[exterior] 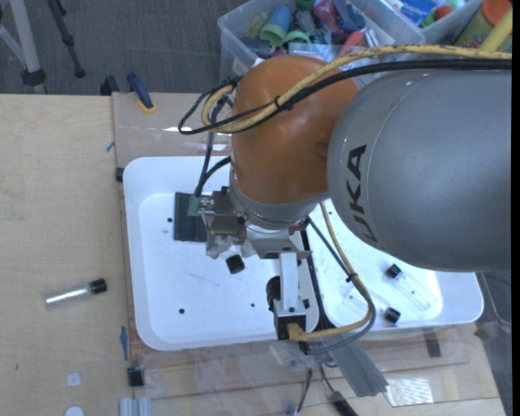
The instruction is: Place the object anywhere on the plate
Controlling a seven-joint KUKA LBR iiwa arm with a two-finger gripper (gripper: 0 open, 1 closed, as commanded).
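Note:
My arm's orange band and grey wrist (284,138) cover much of the white bin (154,244). The gripper (217,244) hangs below the wrist over the bin's left half, and most of it is hidden by the arm. A small black piece (235,264) lies on the bin floor just right of and below the gripper. Whether the gripper touches it is not visible. Two clear vials with black caps (404,284) (392,314) lie near the bin's right end.
Another clear vial with a black cap (75,292) lies on the wooden bench left of the bin. A tub of coloured toys (325,24) stands at the back. Small dark specks (182,309) dot the bin floor.

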